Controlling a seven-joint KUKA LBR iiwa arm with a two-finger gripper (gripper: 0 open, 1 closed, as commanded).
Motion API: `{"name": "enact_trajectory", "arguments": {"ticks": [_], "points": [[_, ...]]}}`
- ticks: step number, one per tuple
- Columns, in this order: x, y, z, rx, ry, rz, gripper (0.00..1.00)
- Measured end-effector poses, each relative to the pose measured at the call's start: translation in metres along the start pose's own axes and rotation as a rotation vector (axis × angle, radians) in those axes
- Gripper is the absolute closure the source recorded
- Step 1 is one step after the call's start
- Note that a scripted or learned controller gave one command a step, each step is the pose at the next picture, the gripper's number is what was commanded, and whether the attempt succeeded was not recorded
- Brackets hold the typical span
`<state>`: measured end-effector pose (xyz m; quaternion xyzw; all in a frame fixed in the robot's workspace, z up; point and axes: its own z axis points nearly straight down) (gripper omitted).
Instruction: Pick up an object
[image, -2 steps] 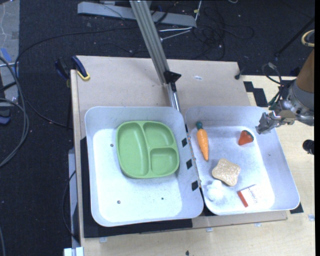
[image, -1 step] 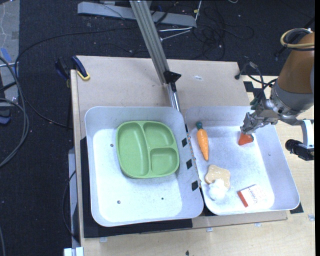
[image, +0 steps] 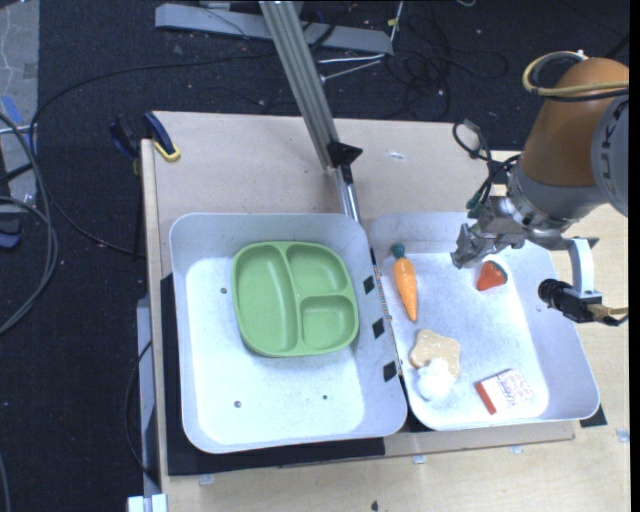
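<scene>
Wooden bench on dark floor, two white bins side by side. Left bin carries a green divided plate. Arm enters from the right, wrist bent down over the right bin's far end. Gripper hangs just beside a small red object, rounded and red-orange, strawberry-like; contact unclear. Finger opening: cannot tell. Also in the right bin: carrot, tan cookie-like piece, white lump, red-and-white packet.
</scene>
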<state>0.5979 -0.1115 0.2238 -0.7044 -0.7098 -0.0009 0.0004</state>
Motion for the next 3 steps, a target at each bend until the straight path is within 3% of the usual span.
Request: {"name": "enact_trajectory", "arguments": {"ticks": [2, 3], "points": [[0.116, -0.007, 0.010, 0.003, 0.000, -0.001, 1.00], [0.172, 0.007, 0.002, -0.002, 0.000, -0.001, 1.00]]}}
